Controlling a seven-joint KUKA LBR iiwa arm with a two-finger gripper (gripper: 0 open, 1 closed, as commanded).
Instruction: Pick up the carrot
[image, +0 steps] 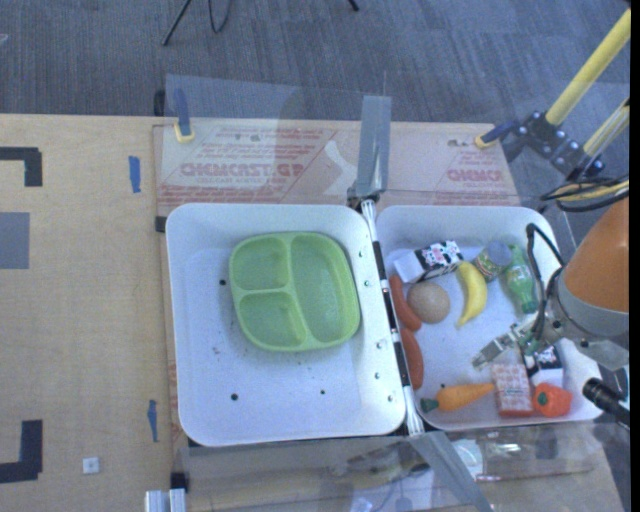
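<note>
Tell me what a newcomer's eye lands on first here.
First, the green divided plate, alone in the left bin. Next, the crowded right bin: a banana near its middle and the carrot by its near edge. The arm's gripper hangs just above and right of the carrot.

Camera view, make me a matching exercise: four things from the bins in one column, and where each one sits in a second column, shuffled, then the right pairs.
Things:
1. green divided plate
2. carrot
3. banana
4. robot's hand

Places:
A. middle of the right bin, next to a brown egg-shaped thing
B. near the front edge of the right bin, lying flat
C. alone in the left bin
D. over the right side of the right bin, above and right of the carrot

Pairs: 1-C, 2-B, 3-A, 4-D
</note>
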